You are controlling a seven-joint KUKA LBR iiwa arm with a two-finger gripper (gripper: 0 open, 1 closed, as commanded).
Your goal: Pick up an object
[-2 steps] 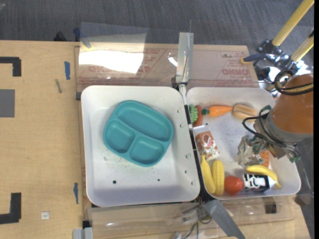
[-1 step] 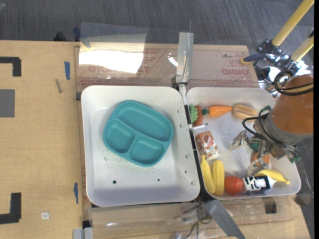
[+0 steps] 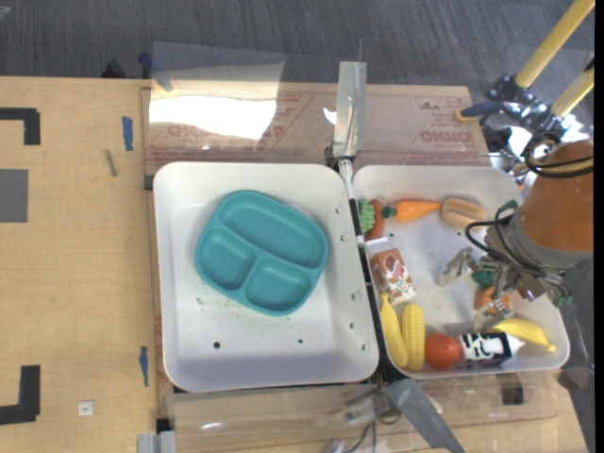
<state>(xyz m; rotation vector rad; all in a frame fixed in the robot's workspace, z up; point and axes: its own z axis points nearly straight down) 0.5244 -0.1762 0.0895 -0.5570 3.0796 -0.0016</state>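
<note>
You see a grey carpet floor point(image 3: 283, 12) at the top, far behind the pincer. The bench point(image 3: 71, 253) is light wood and spreads far to the side away from the pincer, with black corner marks point(image 3: 24, 125) and small pieces of blue tape point(image 3: 127, 132) on it. A clear plastic sheet point(image 3: 222, 111) lies behind the bins, and strong light reflects on it. Yellow poles point(image 3: 564, 28) stand just behind the pincer.

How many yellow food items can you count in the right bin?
3: a banana against the left wall, a corn cob beside it, and another banana near the lower right corner. The arm may hide more.
</note>
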